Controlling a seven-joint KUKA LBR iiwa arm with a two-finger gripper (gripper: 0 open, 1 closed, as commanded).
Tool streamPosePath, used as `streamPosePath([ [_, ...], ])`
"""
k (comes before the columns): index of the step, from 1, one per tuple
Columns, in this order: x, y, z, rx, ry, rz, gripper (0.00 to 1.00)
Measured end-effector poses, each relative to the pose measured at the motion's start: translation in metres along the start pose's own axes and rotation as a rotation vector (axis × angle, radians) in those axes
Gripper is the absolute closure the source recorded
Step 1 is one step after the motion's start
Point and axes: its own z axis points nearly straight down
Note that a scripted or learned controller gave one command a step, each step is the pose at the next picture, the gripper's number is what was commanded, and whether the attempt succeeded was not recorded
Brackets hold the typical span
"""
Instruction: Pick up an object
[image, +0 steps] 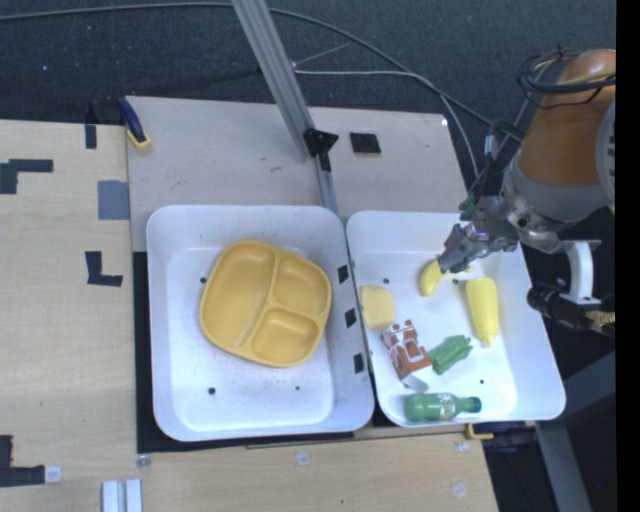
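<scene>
My gripper hangs over the right bin, near its upper middle. Its tip sits right above a small yellow banana. To the right of the banana lies a yellow corn cob. A pale yellow block rests at the bin's left side. Below it lie a red and white packet, a green leafy piece and a green bottle on its side.
The left bin holds a yellow divided plate. A metal post slants up from between the bins. Cables run along the bench behind the right bin. A blue and yellow clamp sits at the far left.
</scene>
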Motion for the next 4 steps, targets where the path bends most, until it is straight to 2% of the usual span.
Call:
streamPosePath([
  [2, 0.110, 0.026, 0.033, 0.002, 0.000, 0.000, 1.00],
  [4, 0.203, 0.064, 0.052, 0.000, 0.000, 0.000, 1.00],
])
